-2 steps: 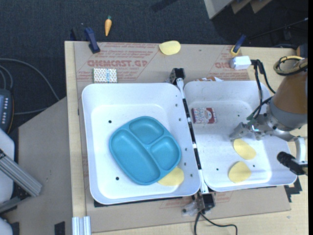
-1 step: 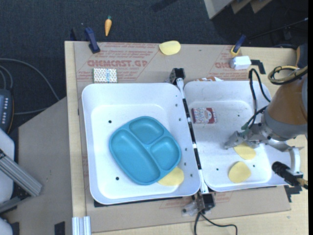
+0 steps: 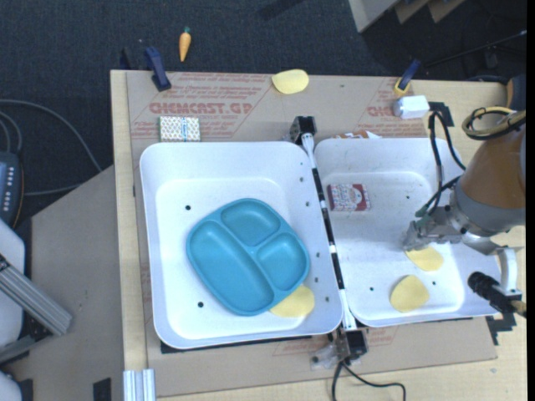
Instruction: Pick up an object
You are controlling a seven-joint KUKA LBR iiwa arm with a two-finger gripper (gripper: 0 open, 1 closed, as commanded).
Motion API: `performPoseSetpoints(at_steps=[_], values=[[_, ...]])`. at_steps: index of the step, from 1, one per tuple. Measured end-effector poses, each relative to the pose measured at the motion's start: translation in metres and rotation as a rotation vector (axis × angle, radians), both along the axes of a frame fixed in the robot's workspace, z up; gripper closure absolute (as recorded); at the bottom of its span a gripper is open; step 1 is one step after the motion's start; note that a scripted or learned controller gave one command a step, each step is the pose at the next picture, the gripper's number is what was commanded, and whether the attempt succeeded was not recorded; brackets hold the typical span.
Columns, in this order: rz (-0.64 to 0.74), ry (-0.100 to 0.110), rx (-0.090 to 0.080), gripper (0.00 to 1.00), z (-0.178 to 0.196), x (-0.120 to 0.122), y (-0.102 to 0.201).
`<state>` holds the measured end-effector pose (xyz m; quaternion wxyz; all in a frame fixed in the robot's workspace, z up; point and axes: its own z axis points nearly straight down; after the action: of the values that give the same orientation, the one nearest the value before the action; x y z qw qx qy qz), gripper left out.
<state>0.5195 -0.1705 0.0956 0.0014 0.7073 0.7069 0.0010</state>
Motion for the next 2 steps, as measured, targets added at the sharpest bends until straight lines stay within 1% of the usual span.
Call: performPoseSetpoints(at_steps=[1, 2], values=[[0.003, 0.001, 0.001, 1.00, 0.0645, 0.0745, 0.0598], [0.002, 0.003, 0.000, 0.00, 0.0639, 0.0738, 0.0589]])
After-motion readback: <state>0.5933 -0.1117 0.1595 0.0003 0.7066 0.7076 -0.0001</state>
